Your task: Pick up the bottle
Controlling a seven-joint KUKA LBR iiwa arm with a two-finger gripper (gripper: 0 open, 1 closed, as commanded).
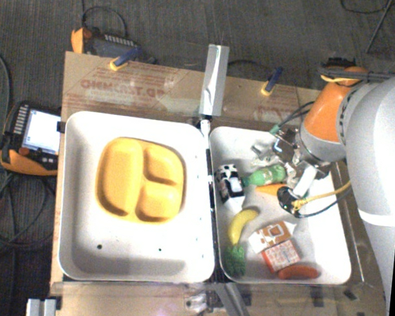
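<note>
Red sausage hugs the right bin's near rim; gripper (grip unclear) crowds the bottle.

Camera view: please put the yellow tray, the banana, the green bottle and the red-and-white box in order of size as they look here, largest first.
1. yellow tray, by far the largest.
2. red-and-white box.
3. banana and green bottle: they look about alike, and the pincer partly covers the bottle, so I do not rank them.

Green bottle lies in right bin (beside the banana), gripper above.
</note>
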